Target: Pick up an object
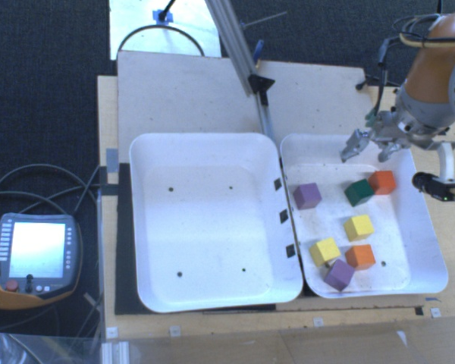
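The right bin [417, 279] holds several small blocks. A purple block [307, 196] lies at its left, a green block [359, 192] and an orange block [382, 181] sit near its back. Two yellow blocks [359, 227] [324, 251], another orange block [360, 256] and a second purple block [339, 274] lie toward the front. My gripper [371, 149] hangs over the back of the right bin, above and behind the green block. Its fingers are spread open with nothing between them.
The left bin [205, 218] stands beside the right one. A grey metal pole [235, 36] slants down to the bench behind the bins. A teach pendant [32, 260] with its cable lies on the floor at the left.
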